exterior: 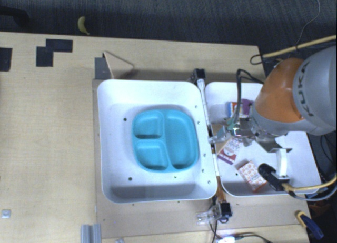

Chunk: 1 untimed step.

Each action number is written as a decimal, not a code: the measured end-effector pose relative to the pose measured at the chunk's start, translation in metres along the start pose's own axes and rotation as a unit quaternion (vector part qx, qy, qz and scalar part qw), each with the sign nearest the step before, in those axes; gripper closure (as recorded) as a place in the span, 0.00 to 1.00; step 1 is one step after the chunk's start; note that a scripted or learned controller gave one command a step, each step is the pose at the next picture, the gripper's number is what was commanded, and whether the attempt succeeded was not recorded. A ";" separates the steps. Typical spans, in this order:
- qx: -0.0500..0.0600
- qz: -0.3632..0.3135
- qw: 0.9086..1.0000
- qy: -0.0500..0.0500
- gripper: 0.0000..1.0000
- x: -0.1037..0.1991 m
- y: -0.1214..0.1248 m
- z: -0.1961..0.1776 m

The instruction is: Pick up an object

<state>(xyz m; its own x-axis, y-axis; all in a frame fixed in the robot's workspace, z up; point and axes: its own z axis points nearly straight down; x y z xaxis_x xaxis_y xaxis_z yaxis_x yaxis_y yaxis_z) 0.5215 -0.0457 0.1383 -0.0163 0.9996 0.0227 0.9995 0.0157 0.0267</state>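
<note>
On the pale wooden desk, the left white bin holds a blue three-compartment plastic tray. The gripper hangs at the right white bin's nine-o'clock edge, directly above a maroon-and-white packet; whether it is clenched or released I cannot tell. A red patterned packet lies at six o'clock.

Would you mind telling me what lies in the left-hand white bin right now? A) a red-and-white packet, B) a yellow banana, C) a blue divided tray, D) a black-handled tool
C: the blue divided tray sits flat in the middle of the left bin, while the small packets lie in the right bin, under the arm.
</note>
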 end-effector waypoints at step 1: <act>0.000 0.000 1.000 0.000 0.00 -0.001 0.000 0.001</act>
<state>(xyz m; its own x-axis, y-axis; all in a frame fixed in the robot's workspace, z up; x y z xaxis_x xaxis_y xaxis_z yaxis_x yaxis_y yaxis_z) 0.5214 -0.0465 0.1377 -0.0166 0.9996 0.0237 0.9995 0.0159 0.0276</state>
